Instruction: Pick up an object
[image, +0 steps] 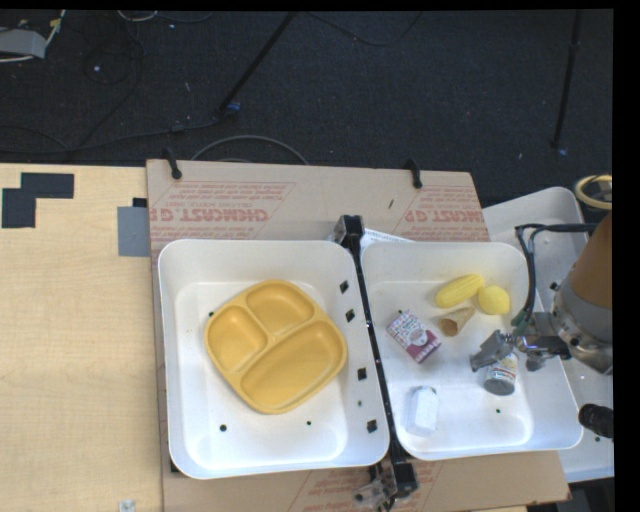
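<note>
In the right bin (545, 425) lie several small objects: a yellow corn cob (458, 290), a yellow lemon (493, 299), a small brown piece (451, 324), a pink and red carton (413, 335), a white block (424, 408) and a small grey can (500, 380). My gripper (508, 350) reaches in low from the right, over the right part of this bin. It sits just above the grey can and partly covers the can's top. Whether it touches the can is unclear.
The left bin (185, 400) holds a yellow three-compartment tray (276, 345). A black divider (365, 345) runs between the two bins. Cardboard lies under both bins, and a pale wooden bench top (70, 340) extends to the left.
</note>
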